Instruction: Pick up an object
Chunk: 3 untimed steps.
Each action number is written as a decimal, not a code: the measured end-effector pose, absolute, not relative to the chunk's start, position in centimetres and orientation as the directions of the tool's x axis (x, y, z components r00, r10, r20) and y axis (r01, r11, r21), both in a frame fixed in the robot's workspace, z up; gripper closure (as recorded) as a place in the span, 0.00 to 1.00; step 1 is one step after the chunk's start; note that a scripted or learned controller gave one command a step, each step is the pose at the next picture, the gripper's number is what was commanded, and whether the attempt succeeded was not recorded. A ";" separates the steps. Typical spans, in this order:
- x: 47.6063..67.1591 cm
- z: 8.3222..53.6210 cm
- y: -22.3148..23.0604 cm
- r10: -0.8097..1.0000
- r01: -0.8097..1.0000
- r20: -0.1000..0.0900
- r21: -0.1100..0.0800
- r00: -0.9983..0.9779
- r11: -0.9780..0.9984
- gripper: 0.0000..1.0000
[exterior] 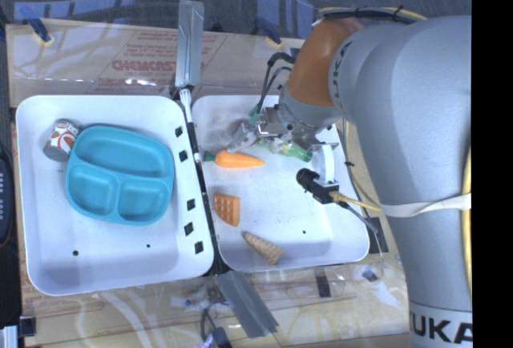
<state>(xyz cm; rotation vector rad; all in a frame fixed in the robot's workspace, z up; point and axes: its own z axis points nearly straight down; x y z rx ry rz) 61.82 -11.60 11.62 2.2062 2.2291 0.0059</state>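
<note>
**Arm low over the far end of the right bin**

Nearest, in the right shallow white bin (353, 246): a tan ridged cone-shaped toy (264, 247) lying on its side close to the near wall; just beyond and to the left, an orange waffle-patterned wedge (227, 208) beside the divider; farther again, an orange plastic carrot (237, 160) lying crosswise, left of centre. To the left, in the left shallow white bin (48, 258): a blue three-compartment plastic tray (119, 175), and touching its far left corner a small round white-and-orange ball (61, 135). Farther off in the right bin, the grey arm's two-finger gripper (268, 130) reaching in from the right, just beyond the carrot, beside something green and something grey, too small to identify; whether spread or closed, and whether gripping anything, cannot be told.
</note>
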 end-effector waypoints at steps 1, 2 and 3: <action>65.7 12.4 -14.7 0.984 0.984 -0.002 -0.002 -0.180 0.180 0.00; 65.8 11.6 -17.4 0.933 0.933 -0.003 0.003 -0.359 0.359 0.00; 65.8 9.3 -20.5 0.878 0.878 -0.002 0.002 -0.479 0.479 0.00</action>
